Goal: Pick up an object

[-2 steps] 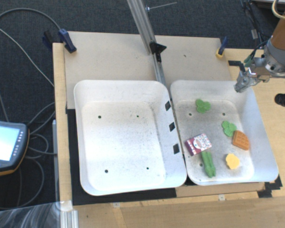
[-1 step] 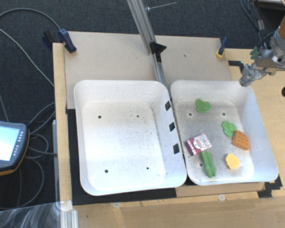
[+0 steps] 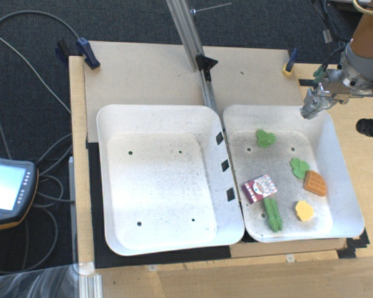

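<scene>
We see the gripper hovering over the far right corner of the right shallow white bin; we cannot tell whether it is apart or together, and nothing shows in it. In that bin we have a green leafy toy near the far side, a second green leafy piece touching an orange waffle-like block, a small maroon-and-white carton, a green knobbly stick just beside it, and a yellow chunk. The left shallow white bin sits alongside on the bench.
</scene>
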Robot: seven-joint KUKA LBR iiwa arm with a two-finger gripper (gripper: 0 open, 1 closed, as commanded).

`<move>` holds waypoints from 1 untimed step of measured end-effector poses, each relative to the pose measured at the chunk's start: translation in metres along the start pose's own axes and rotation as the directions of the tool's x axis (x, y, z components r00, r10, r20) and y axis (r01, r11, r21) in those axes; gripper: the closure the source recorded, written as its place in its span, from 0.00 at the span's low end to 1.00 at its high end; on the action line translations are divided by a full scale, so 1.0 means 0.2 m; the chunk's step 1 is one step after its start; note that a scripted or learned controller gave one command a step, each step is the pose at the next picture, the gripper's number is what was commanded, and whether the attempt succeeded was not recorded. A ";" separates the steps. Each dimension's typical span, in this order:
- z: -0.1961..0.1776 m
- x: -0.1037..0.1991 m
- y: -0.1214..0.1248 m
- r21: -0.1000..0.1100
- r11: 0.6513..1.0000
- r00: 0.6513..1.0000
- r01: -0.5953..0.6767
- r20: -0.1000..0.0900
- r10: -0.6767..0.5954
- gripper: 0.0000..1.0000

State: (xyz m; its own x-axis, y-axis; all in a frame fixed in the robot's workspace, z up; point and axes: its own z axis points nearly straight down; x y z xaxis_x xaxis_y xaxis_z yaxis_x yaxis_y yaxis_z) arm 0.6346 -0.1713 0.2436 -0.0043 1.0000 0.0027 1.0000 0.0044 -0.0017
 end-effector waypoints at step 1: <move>0.06 0.25 -0.10 0.003 1.000 1.000 0.001 -0.001 -0.001 1.00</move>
State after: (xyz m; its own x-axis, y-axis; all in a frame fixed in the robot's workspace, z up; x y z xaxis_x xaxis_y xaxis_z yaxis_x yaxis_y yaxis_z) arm 0.6135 -0.1215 0.2324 -0.0049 1.0000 0.0033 1.0000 0.0049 -0.0045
